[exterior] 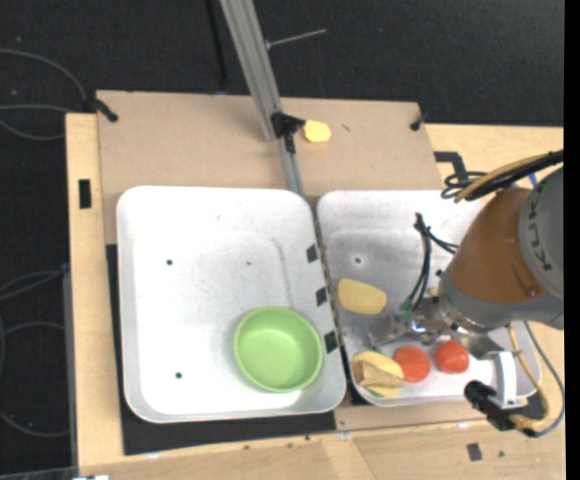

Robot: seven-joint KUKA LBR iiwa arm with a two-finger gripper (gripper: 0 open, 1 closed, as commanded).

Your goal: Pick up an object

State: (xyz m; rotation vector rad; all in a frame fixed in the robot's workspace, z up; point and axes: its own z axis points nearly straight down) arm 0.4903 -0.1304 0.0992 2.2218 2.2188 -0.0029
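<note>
Four small things lie in the right bin (pixel 370 218), all gathered toward its near end. A pale yellow lump (pixel 361 296) sits apart from the rest, close to the bin's left wall and about midway along it. Nearer the front edge, a yellowish banana-like piece (pixel 379 372) rests in the front left corner, and just beside it to the right lies a red ball (pixel 411 364). A second red ball (pixel 452 357) lies a little farther right, close to the first but not clearly touching it.

The claw (pixel 422 322) hangs low over this bin, just above and between the two red balls and to the right of the yellow lump. Its metal parts are small and dark against the bin floor, and I cannot tell how the claw is set or whether anything is in it. Nothing visibly sits in its grip.

The arm (pixel 500 258) comes in from the right, its orange band broad above the wrist and grey casing beyond it, with black and yellow cables looping along its top.

The left bin (pixel 170 238) holds a green bowl (pixel 278 348), upright, near its front right corner and close to the wall shared with the right bin.

Both bins rest on the tan counter (pixel 190 138). At the far side of the counter a slanted metal post (pixel 252 53) rises, with a small yellow object (pixel 317 131) just beside its base.
</note>
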